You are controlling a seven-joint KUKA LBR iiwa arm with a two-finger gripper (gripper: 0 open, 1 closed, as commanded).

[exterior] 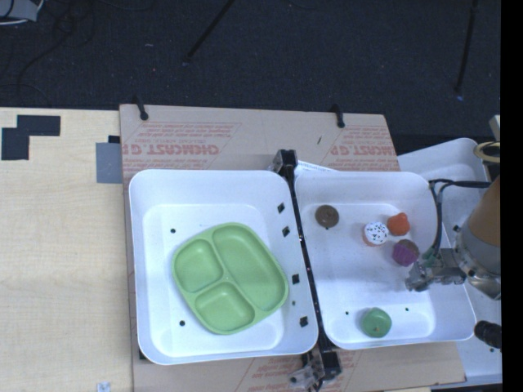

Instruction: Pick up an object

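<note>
I have the gripper (419,279) low at the right side of the right bin (343,194), reaching in over its right wall, and from this slanted overhead angle I cannot tell how it is set or whether it has anything; nothing I can see is plainly caught in it. The nearest candidate is the purple object (404,252), which sits just up and to the left of the tool tip in the picture, very near it and possibly touching, though I cannot settle that from here. It looks roundish, so I see no long axis to line up against. Just beyond it, further up the frame, the orange object (398,224) and the white spotted ball (376,233) sit side by side, close enough to crowd a grab. The green object (377,322) lies apart toward the near edge, down and left of the tool, and the brown disc (327,216) is well off to the left. The left bin (155,194) carries the green divided plate (230,278). My judgement: the move turns on a short shift up-left onto the purple piece.
</note>
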